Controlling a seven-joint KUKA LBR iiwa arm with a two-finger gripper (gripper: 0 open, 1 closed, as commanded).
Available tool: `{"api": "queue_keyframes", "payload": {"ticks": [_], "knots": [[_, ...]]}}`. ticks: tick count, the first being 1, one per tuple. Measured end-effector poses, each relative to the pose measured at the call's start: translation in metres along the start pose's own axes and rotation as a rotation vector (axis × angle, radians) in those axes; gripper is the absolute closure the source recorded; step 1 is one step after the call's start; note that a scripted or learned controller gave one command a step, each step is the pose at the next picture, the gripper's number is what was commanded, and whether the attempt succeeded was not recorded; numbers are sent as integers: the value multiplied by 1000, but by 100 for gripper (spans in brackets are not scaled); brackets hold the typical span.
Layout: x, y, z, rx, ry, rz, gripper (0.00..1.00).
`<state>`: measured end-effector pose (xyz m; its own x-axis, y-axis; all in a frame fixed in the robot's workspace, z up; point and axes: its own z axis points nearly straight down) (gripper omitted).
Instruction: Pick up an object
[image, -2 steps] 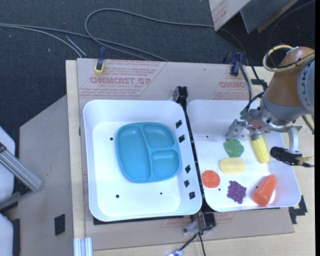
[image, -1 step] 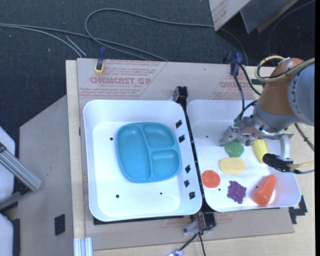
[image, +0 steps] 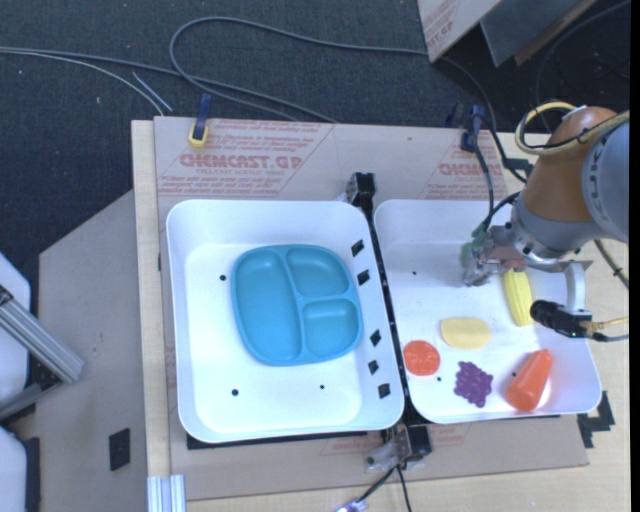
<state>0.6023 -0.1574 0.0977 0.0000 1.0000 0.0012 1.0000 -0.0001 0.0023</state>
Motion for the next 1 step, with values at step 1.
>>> {"api": "queue_keyframes", "payload": {"ticks": [1], "knots": [[-2, 7, -45, -3, -3, -1, 100]]}}
